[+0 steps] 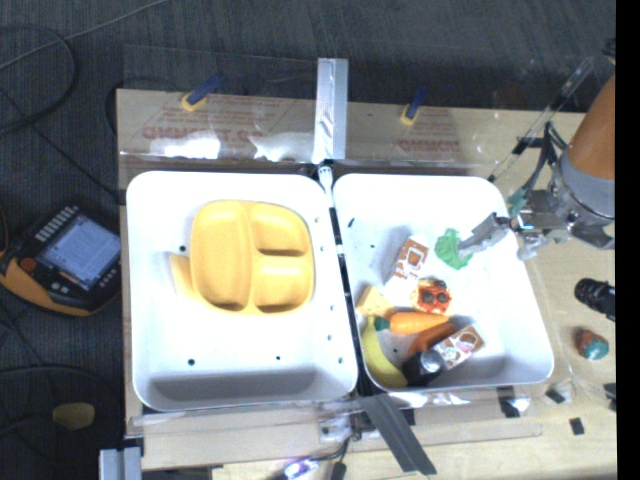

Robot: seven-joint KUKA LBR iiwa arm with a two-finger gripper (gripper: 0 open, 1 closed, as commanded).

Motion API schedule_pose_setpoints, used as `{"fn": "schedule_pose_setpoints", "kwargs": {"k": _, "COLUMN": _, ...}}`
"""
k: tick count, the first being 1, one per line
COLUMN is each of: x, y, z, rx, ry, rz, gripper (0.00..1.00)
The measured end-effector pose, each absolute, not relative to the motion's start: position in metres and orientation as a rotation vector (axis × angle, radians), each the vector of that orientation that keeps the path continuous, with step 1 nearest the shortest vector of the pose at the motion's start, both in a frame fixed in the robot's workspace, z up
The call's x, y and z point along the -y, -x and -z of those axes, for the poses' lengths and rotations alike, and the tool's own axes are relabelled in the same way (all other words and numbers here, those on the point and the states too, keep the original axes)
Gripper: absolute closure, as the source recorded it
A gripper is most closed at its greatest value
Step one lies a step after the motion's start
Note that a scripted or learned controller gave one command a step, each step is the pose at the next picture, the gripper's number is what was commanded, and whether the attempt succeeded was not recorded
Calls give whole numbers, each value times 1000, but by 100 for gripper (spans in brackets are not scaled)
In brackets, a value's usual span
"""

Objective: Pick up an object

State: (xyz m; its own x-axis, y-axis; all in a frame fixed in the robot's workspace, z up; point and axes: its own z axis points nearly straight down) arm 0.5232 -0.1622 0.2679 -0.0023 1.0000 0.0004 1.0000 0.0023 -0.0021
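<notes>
Pick not done yet: gripper [482, 236] sits low in right bin [500, 368], jaws at the green soft-looking item [452, 247]; can't tell if apart or clamped. Nearby: glossy banana [378, 356], smooth carrot [420, 323], printed packets. Left bin holds yellow moulded plastic tray [250, 255].

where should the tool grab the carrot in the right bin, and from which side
Probably across the carrot's orange body near its middle, coming straight down from above. It lies flat and roughly sideways, so closing across its narrow width suits it. The banana and dark bottle crowd its near side and the orange toy its far side, so a side approach looks blocked.
</notes>
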Motion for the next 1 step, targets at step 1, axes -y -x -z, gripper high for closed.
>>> {"fn": "schedule_pose_setpoints", "kwargs": {"k": 1, "x": 161, "y": -526, "z": -230, "rx": 2079, "ry": 2351, "rz": -1, "gripper": 0}}
